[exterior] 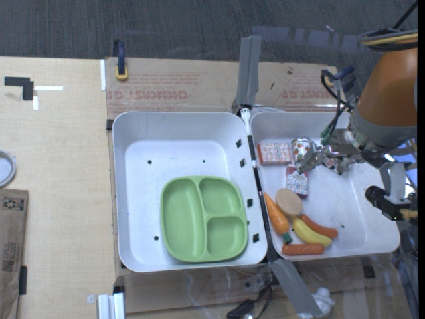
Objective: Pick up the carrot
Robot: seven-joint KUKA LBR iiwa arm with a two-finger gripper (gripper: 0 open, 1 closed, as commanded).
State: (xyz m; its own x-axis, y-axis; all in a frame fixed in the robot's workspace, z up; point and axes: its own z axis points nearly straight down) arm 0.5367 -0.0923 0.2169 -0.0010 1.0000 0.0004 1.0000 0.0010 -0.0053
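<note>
Orange and tapered, the plastic toy carrot (276, 214) lay in the right white shallow bin (352, 205), along that bin's left wall, its tip pointing up the view. The metal two-finger pincer (311, 163) hung well apart from it, up and to the right, over the middle of the same bin, just beside a small silvery can (302, 147). Whether the pincer was clenched or released could not be told from the view; nothing was seen between its parts.

Beside the carrot sat a round tan disc-shaped toy (289, 201), touching or nearly touching it. A yellow banana (305, 231) and two reddish sausage-shaped toys (303, 248) lay just below. A red-and-white printed box (274, 153) and a small printed packet (297, 181) rested higher in the bin.

The left white shallow bin (133, 178) held a pale green divided plate with three compartments (203, 217). Both bins stood side by side on a light wooden counter (53, 151), with a brown cardboard sheet (179, 82) behind them. Dark grey carpeted floor (166, 12) stretched past the counter's far edge.
</note>
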